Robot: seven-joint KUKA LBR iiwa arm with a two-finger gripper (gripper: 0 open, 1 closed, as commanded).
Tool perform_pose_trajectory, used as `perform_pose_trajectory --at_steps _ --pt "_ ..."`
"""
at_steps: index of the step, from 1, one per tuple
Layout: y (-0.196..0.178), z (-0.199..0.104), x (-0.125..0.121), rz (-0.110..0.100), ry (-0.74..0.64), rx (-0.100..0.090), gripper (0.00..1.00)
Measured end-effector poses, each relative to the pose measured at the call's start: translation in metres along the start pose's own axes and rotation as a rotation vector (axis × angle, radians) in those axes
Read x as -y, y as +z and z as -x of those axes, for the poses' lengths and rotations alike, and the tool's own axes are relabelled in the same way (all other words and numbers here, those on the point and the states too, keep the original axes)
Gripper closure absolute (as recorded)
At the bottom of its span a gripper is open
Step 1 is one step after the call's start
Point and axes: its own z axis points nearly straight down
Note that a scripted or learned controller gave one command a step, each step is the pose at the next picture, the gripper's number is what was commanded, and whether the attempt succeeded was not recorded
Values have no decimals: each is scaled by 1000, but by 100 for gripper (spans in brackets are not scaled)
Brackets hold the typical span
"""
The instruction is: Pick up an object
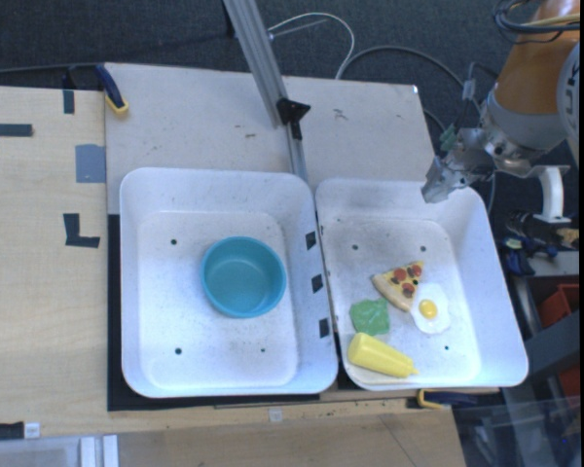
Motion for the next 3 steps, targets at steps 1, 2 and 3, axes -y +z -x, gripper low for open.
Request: perform_pose_trajectory --at_steps 1,2,3 --pt "14 -49 -16 -1 0 0 100" --pt "6 -103 -28 1 -1 -1 100" --pt "2 -158 -39 0 0 -1 100"
